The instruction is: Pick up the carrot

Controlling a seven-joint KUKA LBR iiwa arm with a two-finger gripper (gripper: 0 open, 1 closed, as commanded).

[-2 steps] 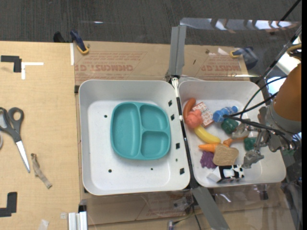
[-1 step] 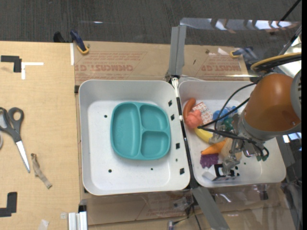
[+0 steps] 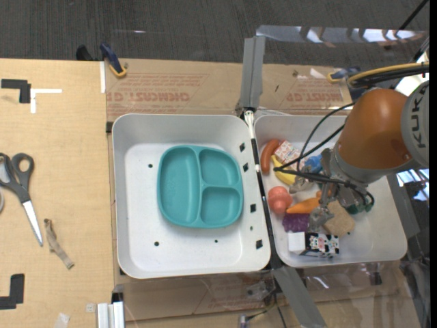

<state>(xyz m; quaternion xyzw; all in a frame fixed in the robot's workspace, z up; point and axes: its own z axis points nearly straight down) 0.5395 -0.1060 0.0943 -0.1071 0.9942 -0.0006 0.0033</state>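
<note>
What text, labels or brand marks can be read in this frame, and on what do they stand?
"KU", black letters cut by the frame edge, on the arm's grey housing.
Mirrored red print on the left cardboard sheet behind the bins: too faint to read with certainty.
Similar mirrored red print on the right cardboard sheet: partly hidden, unreadable.
Patterned small white packet in the right bin: too small.
Black-and-white box near that bin's front: too blurred.

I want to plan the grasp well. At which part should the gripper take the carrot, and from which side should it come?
Probably at the carrot's middle, coming from straight above. It lies flat and long across the right bin, so fingers closing across its narrow width should fit. The peach-colored ball crowds its left end and the purple item sits just below, and the gripper already covers its right end.
</note>
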